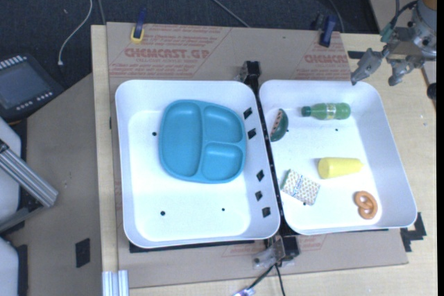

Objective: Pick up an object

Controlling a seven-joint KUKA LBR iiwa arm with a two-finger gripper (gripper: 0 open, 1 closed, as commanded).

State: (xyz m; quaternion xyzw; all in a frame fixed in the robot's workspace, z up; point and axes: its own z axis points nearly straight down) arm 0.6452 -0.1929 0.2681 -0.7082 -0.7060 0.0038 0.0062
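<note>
My gripper (381,71) hangs open at the far right, above the back right corner of the right bin (395,177), with nothing between its spread fingers. In that bin lie a green bottle (326,110) on its side near the back, a yellow cylinder (339,166) in the middle, an orange pretzel (365,204) at the front right, a patterned packet (302,187) at the front left, and a watermelon slice (278,123) against the left wall. The gripper stands well apart from all of them.
The left bin (139,211) holds a blue divided plate (202,141). Black clips run along the seam between the bins. Blue clamps (327,28) hold the cardboard base at the back. Cables and a cardboard box lie beyond the bench.
</note>
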